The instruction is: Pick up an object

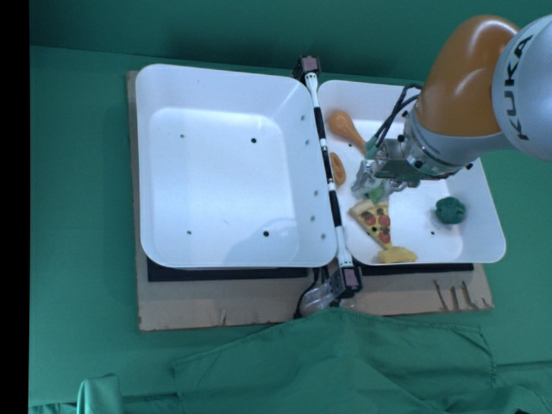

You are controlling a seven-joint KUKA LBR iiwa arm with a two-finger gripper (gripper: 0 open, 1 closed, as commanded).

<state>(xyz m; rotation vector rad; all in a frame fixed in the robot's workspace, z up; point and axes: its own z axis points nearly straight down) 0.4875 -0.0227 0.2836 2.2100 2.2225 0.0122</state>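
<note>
My gripper (pixel 371 185) hangs low inside the right bin (pixel 483 248), just above the pointed top of a toy pizza slice (pixel 376 222). A small dark green piece sits right at the gripper's tip, and I cannot tell if it is held. An orange drumstick (pixel 346 128) lies at the bin's back left. A small orange piece (pixel 337 169) rests against the left wall. A yellow lump (pixel 398 254) lies at the front edge, and a dark green object (pixel 449 210) sits to the right.
The left bin (pixel 164 231) is next to the right one, separated by a black-and-white divider bar (pixel 328 171). Both stand on a cardboard sheet (pixel 224 313) over green cloth. The arm's grey and orange body (pixel 470 93) covers the right bin's back part.
</note>
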